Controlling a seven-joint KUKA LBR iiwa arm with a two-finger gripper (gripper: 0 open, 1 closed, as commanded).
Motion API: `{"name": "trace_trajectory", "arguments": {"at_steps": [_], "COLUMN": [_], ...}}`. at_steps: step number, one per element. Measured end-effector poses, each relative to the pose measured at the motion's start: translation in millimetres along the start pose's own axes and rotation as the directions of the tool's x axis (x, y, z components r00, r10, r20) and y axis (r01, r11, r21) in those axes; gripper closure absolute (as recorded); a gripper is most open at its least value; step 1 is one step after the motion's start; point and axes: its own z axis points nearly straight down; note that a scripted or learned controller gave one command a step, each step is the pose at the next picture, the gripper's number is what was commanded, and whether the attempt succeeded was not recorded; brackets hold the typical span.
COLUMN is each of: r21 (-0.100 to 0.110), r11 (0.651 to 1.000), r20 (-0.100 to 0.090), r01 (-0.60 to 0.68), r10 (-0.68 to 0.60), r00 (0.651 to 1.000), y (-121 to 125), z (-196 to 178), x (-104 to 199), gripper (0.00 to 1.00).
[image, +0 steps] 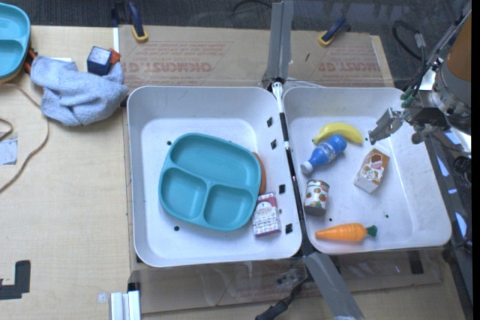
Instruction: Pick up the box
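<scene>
We read mirrored "CHEMCAT" lettering on the bench [225,56]; our claw [401,124] hovers spread above the box [373,170], apart.

Even, bright overhead light is falling on the bench. The white bins [142,183] are reading slightly blown out, with soft shadows pooling along their inner walls. Around the bins, detail is softening toward the frame corners; overall sharpness is staying moderate.
</scene>
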Motion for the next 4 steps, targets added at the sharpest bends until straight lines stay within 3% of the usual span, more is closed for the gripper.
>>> {"name": "trace_trajectory", "arguments": {"at_steps": [1,2,3,4], "r21": [0.001,-0.001,0.001,0.003], "r11": [0.983,0.988,0.948,0.946], "r20": [-0.001,-0.001,-0.001,-0.001], "r01": [-0.182,-0.152,-0.320,-0.323], "r10": [0.182,0.152,0.320,0.323], "r00": [0.983,0.988,0.948,0.946], "y": [-7,19,1,1], "z": [153,171,171,162], "x": [-11,-31,2,0], "gripper": [0.00,0.00,0.00,1.00]}}
